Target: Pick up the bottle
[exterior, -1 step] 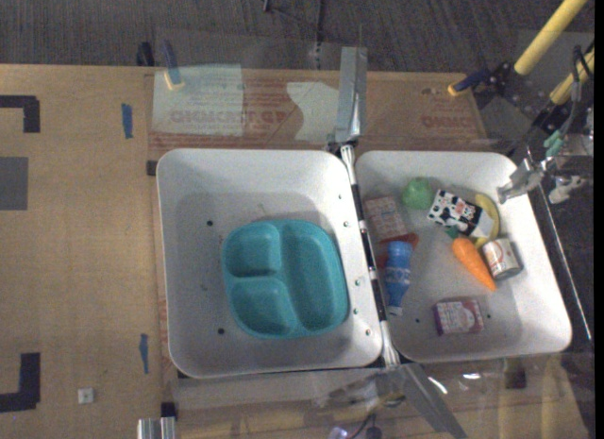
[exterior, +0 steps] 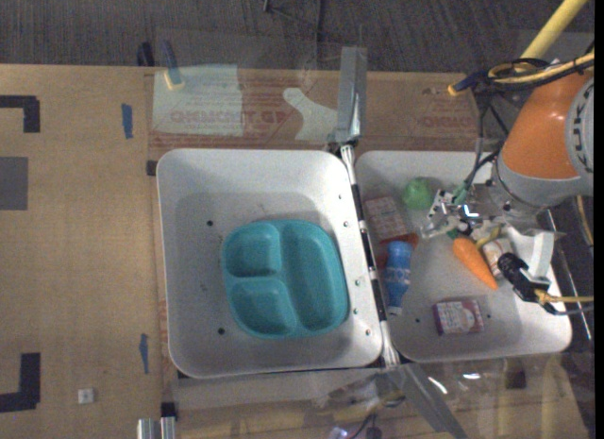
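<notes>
Though pincer (exterior: 451,220) blurred, grip unclear, hovers right of bottle (exterior: 397,275).

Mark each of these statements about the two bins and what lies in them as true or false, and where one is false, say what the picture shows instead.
1. The teal divided plate lies in the left bin. True.
2. The blue bottle stands on the teal plate. False: it lies in the right bin, close to the wall between the bins.
3. The carrot lies in the right bin. True.
4. The gripper holds the bottle. False: it is over the right bin beside the carrot, and the bottle lies apart from it.
5. The green object is in the left bin. False: it is near the far edge of the right bin.
</notes>
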### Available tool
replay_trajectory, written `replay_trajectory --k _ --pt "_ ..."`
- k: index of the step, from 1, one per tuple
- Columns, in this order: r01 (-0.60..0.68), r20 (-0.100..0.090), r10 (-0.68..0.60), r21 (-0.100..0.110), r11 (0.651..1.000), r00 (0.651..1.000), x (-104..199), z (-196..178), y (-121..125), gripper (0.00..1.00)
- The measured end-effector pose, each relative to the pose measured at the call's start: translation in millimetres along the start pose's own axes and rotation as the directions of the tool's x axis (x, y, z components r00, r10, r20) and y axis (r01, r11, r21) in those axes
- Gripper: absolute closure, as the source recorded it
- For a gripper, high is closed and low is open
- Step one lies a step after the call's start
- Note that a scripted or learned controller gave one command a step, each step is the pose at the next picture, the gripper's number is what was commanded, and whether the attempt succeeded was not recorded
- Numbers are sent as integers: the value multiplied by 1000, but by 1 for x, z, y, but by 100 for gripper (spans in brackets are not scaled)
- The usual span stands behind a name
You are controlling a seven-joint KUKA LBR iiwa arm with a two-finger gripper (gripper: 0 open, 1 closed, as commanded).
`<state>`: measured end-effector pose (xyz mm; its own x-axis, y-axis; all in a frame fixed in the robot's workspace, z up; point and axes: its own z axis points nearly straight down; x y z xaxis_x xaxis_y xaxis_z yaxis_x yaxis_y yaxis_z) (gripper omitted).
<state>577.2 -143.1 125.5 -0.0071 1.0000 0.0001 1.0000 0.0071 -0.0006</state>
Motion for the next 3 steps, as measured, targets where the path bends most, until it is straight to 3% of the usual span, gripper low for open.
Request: replay_trajectory --k 1,2,3 --pt "-167 11 167 36 985 986 39 35 82 0" --pt "-164 16 163 43 986 986 39 26 81 100" --pt "-59 1 59 -6 998 998 86 -141 68 100"
